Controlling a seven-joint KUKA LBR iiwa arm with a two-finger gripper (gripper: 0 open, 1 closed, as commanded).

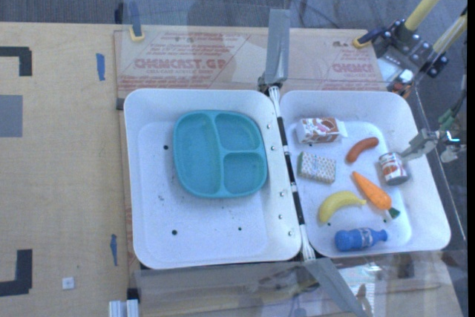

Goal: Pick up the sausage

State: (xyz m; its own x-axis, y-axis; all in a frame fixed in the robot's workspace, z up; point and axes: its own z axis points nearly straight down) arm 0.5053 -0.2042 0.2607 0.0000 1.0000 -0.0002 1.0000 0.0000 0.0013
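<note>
Sausage (pixel 361 149) lies in right bin (pixel 427 182), between carton (pixel 320 131) and can (pixel 392 168), untouched. Looks light, smooth, likely slippery; you grip mid-body, across short axis. Jaws state: can't tell.

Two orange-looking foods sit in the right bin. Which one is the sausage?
The sausage is the smooth, reddish-orange curved one near the bin's top, beside the can. The carrot below is brighter orange, tapered, with a green tip.
</note>
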